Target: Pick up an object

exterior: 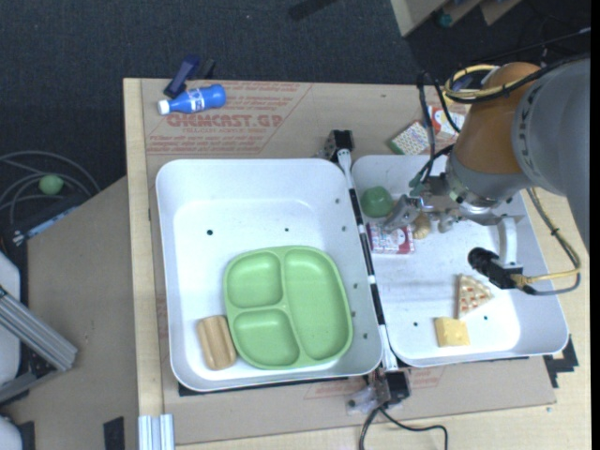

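Observation:
My gripper [418,217] hangs low over the back left part of the right bin [534,340], under the grey arm with its orange band. A small green round object [376,201] lies just left of it. A red and white packet [391,241] lies flat right below it. Nearer the front of this bin are a toy pizza slice [473,294] and a yellow cheese-like block [452,332].
The left bin [187,186] holds a green divided plate [284,305] and a tan bread-like block [217,341] at its front left. A blue and white bottle [192,97] lies on the cardboard behind the bins, and a patterned card [410,139] lies behind the right bin.

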{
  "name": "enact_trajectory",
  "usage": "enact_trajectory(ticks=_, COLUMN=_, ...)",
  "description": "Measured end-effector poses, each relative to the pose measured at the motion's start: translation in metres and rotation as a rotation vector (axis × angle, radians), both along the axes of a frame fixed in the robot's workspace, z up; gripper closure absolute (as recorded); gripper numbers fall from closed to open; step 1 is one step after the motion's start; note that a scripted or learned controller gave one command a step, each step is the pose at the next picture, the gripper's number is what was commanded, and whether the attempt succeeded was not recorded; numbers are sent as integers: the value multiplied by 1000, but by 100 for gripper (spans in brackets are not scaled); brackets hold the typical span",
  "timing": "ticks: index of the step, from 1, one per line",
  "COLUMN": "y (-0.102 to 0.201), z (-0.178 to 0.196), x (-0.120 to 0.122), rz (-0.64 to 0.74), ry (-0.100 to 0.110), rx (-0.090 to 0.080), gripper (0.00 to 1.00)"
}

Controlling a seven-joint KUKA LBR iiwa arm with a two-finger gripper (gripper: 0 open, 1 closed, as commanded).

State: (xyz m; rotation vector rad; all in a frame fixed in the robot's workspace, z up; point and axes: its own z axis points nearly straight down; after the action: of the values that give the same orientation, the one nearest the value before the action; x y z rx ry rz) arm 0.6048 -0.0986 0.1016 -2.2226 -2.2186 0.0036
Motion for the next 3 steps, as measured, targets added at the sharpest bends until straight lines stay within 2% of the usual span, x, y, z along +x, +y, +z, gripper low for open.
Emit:
enact_trajectory(ticks=1, y=-2, z=-12, x=14, rz=3, ry=-9, rx=2, gripper=0)
enact_trajectory(ticks=2, y=1, z=-11, x=8, rz=0, ry=-16, rx=-1, gripper=0)
enact_trajectory(ticks=3, y=-2, z=-21, x=48, rz=7, ry=73, rx=4, gripper=0)
